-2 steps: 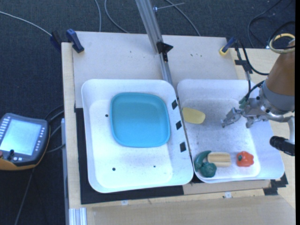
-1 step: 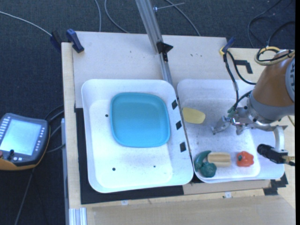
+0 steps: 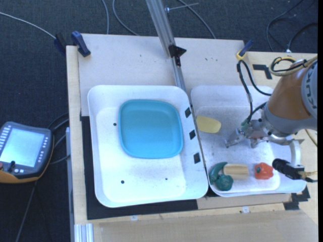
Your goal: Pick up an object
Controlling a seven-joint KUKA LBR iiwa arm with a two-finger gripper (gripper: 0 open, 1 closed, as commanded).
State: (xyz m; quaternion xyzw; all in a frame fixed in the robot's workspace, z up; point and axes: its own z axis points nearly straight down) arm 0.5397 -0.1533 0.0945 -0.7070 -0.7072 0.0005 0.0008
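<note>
I am watching the yellow piece (image 3: 208,124) lying left of the gripper (image 3: 236,140), whose fingers are spreading open, grasping nothing. The wooden block (image 3: 236,171) is sitting below it; closing here risks catching only bare bin floor.

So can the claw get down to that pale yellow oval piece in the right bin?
Probably yes. The pale yellow oval piece lies alone on bare bin floor, apart from the others, and the claw is already close beside it with nothing between.
</note>
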